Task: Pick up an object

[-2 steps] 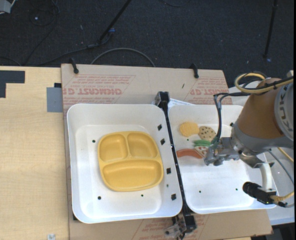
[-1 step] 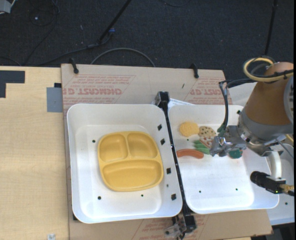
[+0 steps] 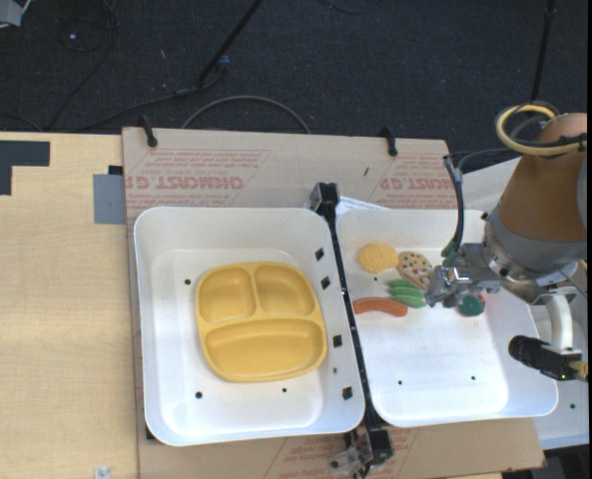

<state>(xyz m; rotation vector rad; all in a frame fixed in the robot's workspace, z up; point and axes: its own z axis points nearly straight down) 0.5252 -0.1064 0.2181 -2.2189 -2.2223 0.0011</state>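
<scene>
**Gripper low among toy food in the right bin**

The toy food lies in the upper middle of the right bin (image 3: 445, 387), right of the frame's centre. A green pea pod (image 3: 407, 292) sits at the heart of the cluster, with an orange-red sausage (image 3: 380, 307) just below and left of it, a brown waffle-patterned cookie (image 3: 413, 263) just above, and a yellow round piece (image 3: 377, 257) to the upper left. A teal object (image 3: 471, 305) lies at the cluster's right end.

The gripper (image 3: 447, 287) is down between the pea pod and the teal object, close to both. How far its fingers are spread, and whether they grip anything, cannot be told from this angle.

The arm (image 3: 540, 203) reaches in from the frame's right edge. The left bin (image 3: 166, 267) holds a yellow divided plate (image 3: 261, 319) with three compartments, well apart from the gripper.
</scene>
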